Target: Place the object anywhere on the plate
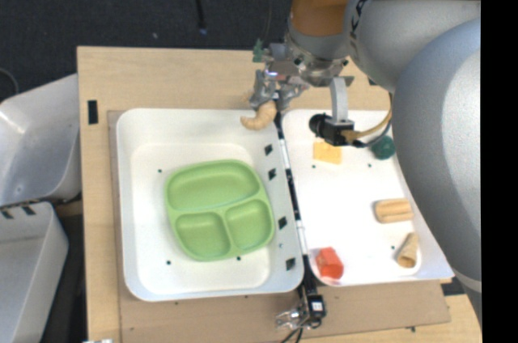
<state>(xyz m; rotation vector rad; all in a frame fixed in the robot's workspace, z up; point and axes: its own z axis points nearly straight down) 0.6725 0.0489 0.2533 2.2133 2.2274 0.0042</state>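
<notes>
The gripper (271, 95) seems to pinch a tan curved piece (259, 120) above the far edge of the left bin (133, 268), though that is hard to see, so next it must carry it over to the green plate (218, 209).

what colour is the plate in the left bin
Light green, a three-section plate, seen clearly in the camera view.

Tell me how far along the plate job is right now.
Done: a tan curved piece looks lifted out, hanging at the gripper over the left bin's far right corner. In hand: that piece, seemingly pinched at the fingers, though the grip is hard to confirm. Left: carrying it over the green plate and releasing it. The plate's compartments hold nothing yet.
</notes>
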